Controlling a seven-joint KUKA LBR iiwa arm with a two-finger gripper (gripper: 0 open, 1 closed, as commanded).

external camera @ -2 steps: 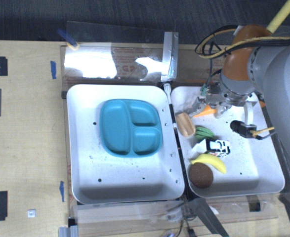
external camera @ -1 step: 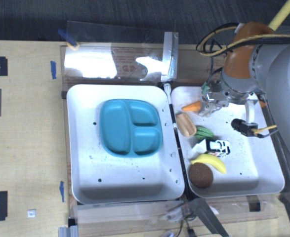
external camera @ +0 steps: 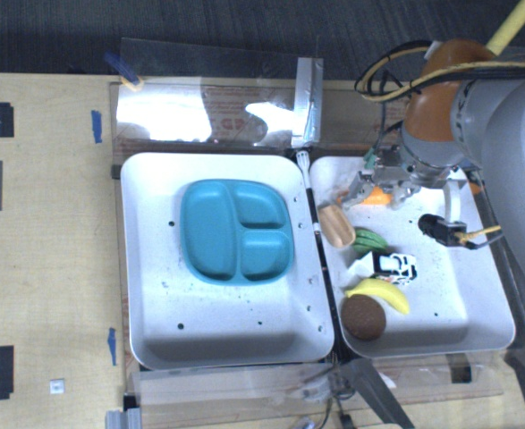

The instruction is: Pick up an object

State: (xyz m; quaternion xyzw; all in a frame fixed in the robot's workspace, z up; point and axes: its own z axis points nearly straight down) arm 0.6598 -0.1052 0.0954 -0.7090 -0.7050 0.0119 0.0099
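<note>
Up in the far corner of the right bin (external camera: 490, 324), next to the divider wall, the gripper (external camera: 380, 184) is down low over something orange (external camera: 378, 198) that peeks out just under it. Honestly I can't tell if it's clamped on anything; the wrist and cabling cover that spot.

The rest of the pickable stuff is strung out along that bin's left wall. There's a tan bread-roll thing (external camera: 336, 225) with its long axis running from far wall to near wall, tilted a bit. Just beside it is a green veggie (external camera: 369, 238) lying slantwise, and then a little black-and-white toy (external camera: 395, 267). The banana (external camera: 380, 294) curves with one tip toward the left wall and the other toward the near right, and it's touching a brown round thing (external camera: 363, 316) in the near-left corner.

The left bin (external camera: 146, 266) has a blue divided plate (external camera: 237, 230) sitting flat in the middle.

My guess is the arm is going for the orange piece since it sits somewhat apart from the cluster. It's close to the bin's far wall though, so finger clearance there could be tight.
</note>
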